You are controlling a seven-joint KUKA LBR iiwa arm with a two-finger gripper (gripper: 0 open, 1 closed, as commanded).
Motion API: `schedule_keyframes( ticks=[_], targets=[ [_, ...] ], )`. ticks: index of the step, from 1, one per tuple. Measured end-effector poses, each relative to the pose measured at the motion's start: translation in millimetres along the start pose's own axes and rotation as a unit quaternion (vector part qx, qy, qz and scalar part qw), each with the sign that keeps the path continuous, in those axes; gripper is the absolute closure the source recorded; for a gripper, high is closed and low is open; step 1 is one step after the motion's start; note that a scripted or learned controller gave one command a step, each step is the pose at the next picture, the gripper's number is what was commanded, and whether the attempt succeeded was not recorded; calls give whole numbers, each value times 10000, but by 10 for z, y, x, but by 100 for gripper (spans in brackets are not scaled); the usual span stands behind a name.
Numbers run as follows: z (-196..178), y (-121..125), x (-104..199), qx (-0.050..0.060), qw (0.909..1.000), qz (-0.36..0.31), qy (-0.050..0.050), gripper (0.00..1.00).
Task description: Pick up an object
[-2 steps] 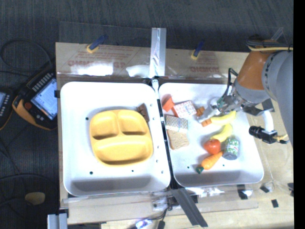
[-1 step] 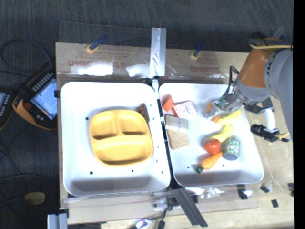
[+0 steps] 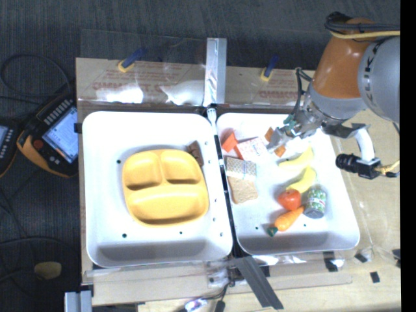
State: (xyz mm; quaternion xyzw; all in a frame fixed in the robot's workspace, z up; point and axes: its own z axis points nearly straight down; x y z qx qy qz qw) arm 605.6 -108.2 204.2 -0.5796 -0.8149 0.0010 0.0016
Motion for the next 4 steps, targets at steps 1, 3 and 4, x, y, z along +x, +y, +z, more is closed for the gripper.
schedule_keyframes(
  ticks=[1, 3, 4],
  targets=[
    [-668, -564, 625, 5, 9936, -1127, -6, 100],
    [-373, -465, 1300, 12, 9995, -312, 3, 100],
    [-73, -105, 1708, 21, 9987, 503, 2, 100]
  ],
)
